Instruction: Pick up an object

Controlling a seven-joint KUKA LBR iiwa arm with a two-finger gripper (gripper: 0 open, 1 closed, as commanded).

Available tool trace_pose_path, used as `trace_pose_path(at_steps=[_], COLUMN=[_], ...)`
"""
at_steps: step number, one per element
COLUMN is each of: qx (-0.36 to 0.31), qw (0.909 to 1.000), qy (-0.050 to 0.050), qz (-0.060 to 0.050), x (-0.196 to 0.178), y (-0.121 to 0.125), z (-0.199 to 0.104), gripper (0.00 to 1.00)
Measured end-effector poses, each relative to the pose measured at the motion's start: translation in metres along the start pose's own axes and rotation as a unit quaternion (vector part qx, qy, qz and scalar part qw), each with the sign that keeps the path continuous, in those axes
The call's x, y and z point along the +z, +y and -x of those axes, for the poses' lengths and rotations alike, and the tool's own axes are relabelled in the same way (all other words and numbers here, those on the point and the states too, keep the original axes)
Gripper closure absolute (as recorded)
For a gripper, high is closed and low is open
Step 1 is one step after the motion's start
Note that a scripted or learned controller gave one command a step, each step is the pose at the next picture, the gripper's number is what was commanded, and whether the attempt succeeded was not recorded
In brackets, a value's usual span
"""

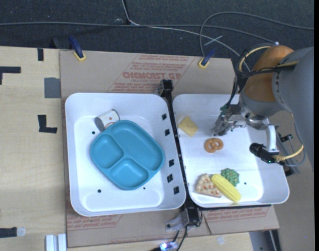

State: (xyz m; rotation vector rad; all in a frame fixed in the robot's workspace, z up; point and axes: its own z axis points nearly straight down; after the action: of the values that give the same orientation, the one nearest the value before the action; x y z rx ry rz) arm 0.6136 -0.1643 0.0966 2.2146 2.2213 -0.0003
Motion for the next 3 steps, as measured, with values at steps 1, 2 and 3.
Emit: trace_pose_path(at_steps=[1,2,3], qx=[0.001,0.001,0.001], qw=[1.0000,1.0000,1.0000], qy=[0.002,0.001,0.002], qz=[0.000,0.000,-0.001], x=[-0.062,-0.106,-0.158], y=[0.000,0.005,0.006], z=[-0.004,0.000,0.000], gripper=[1.00,1.00,1.00])
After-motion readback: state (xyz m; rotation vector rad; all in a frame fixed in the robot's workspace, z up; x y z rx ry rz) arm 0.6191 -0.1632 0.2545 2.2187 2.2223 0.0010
